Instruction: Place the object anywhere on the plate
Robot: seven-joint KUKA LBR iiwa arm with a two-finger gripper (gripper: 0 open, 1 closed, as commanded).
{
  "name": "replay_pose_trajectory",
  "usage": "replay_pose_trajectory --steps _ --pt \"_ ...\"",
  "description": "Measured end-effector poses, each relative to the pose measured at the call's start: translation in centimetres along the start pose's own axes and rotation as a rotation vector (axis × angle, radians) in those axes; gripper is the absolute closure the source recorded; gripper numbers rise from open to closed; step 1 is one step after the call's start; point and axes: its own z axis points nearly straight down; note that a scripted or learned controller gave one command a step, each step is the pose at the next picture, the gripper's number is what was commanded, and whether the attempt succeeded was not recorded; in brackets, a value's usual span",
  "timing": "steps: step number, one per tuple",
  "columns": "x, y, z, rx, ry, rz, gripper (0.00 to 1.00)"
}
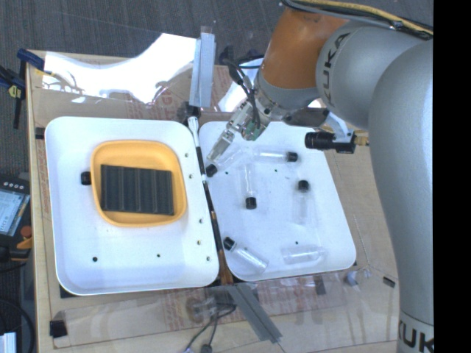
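The yellow plate (132,154) lies in the left bin (70,256), with a dark ridged pad (137,189) on its middle. My gripper (234,134) hangs over the left edge of the right bin (335,219), below the orange wrist band. It is shut on a clear vial (220,153). The vial slants down and to the left, and its black cap (211,170) is over the rim between the two bins. The vial's upper end sits between the fingers.
Several more clear vials with black caps lie loose in the right bin, such as one (272,155) near the gripper, one (248,184) mid-bin and one (245,255) at the front. A small black piece (86,177) sits left of the plate.
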Motion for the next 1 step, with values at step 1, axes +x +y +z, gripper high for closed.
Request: replay_pose_trajectory --steps 1 --pt "0.64 -1.0 1.32 0.001 0.002 -0.29 0.0"
